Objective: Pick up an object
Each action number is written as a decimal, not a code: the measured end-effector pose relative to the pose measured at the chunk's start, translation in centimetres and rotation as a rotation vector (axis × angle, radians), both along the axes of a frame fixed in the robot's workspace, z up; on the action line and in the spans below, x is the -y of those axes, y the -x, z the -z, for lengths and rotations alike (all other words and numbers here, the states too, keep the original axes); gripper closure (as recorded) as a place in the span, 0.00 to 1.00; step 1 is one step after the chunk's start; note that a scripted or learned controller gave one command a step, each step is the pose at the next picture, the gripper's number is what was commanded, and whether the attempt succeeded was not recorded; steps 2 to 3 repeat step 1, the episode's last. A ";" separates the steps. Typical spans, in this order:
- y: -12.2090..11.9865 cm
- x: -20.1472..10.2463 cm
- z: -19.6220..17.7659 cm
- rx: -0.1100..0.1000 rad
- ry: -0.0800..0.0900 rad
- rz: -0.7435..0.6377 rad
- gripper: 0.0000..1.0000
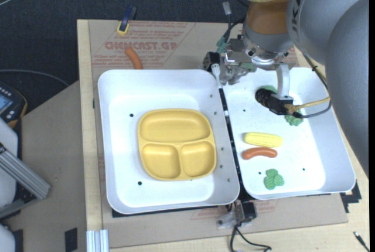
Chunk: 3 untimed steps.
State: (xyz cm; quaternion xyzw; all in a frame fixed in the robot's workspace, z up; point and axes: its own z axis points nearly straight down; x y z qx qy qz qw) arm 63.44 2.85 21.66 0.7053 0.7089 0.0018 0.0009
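Observation:
My gripper [229, 74] hangs over the far end of the divide between the two white bins, at the right bin's [328, 177] back left corner, with nothing visible in it. In the right bin lie a yellow corn cob [263, 139], a red-orange sausage [259, 153] just in front of it, and a green leafy piece [273, 179] near the front. Another green piece [293, 120] lies further back, partly hidden by the arm's parts. All of them are well in front of and to the right of the gripper.
The left bin [114, 128] holds a yellow divided plate [176, 143]. Behind the bins, an orange sausage [134, 58] and a blue and yellow tool [125, 21] lie on the cardboard. The grey arm [334, 16] covers the right bin's back right.

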 end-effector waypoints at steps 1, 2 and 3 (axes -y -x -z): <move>-0.5 -1.1 -0.5 0.000 0.001 0.003 1.00; -0.5 -1.1 -0.5 0.000 0.001 0.003 1.00; -0.5 -1.1 -0.5 0.000 0.001 0.003 1.00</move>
